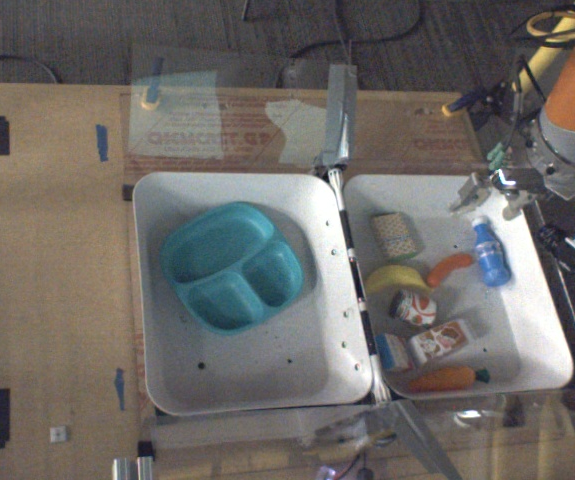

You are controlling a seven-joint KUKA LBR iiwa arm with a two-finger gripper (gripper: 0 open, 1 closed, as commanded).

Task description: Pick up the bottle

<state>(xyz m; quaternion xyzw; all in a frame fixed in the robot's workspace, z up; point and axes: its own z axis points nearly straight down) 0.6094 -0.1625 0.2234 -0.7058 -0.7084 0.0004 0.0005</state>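
Lying in the right bin, the blue bottle (489,254) sits just below the pincer (488,189), its cap end pointing up toward it. The pincer's tips look spread apart, holding nothing.

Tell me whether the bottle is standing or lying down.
Lying down: the blue bottle rests lengthwise on the right bin's floor, white cap toward the far wall.

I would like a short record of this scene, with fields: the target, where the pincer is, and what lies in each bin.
target: blue bottle, lying in the right bin, near its far right side
pincer: above the right bin's far edge, just beyond the bottle, nothing between its fingers
left bin: teal divided tray
right bin, other items: banana, carrot, small carton
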